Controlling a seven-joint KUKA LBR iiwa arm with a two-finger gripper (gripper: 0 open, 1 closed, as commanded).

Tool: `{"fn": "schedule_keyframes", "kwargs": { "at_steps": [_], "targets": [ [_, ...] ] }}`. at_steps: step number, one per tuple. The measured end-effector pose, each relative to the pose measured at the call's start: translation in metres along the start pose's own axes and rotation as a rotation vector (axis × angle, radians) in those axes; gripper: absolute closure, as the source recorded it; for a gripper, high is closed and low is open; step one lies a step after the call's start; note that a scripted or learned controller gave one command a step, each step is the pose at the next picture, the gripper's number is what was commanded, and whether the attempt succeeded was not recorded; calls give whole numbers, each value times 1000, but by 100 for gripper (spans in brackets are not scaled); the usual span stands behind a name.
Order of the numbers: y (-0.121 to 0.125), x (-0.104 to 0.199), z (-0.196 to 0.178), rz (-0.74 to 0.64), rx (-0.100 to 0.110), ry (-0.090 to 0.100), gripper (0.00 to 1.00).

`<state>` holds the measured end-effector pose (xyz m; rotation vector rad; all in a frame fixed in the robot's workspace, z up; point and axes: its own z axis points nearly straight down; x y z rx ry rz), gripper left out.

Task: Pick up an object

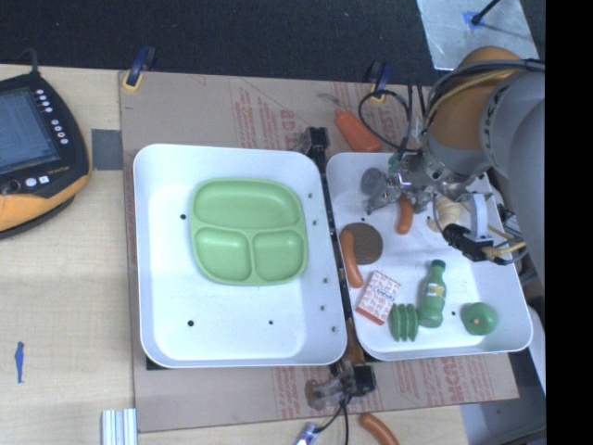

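Right white bin (519,341) holds the candidates, near to far: round green toy fruit (479,318), ridged green toy vegetable (403,322), green plastic bottle (432,293), red-and-white carton (378,297), brown disc (363,242) beside an orange sausage-like piece (352,260); left white bin (148,248) carries a green divided plate (248,230); gripper (400,185) hangs low at the far end over a small orange piece (405,215), probably the pick target; can't tell its finger state, nothing visibly held.

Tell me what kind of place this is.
Probably a robotics lab bench: a robot arm reaches over two white bins of toy food, with a teach pendant beside them.
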<state>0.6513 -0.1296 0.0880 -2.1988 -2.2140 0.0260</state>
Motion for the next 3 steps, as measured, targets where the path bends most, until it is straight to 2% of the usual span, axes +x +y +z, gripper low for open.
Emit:
{"fn": "schedule_keyframes", "kwargs": {
  "at_steps": [1, 2, 3],
  "targets": [
    [0, -47, -1, 4, -1, 2, 0],
    [-1, -48, -11, 3, 0, 2, 100],
    [-45, 23, -75, -1, -24, -4, 100]
  ]
}}
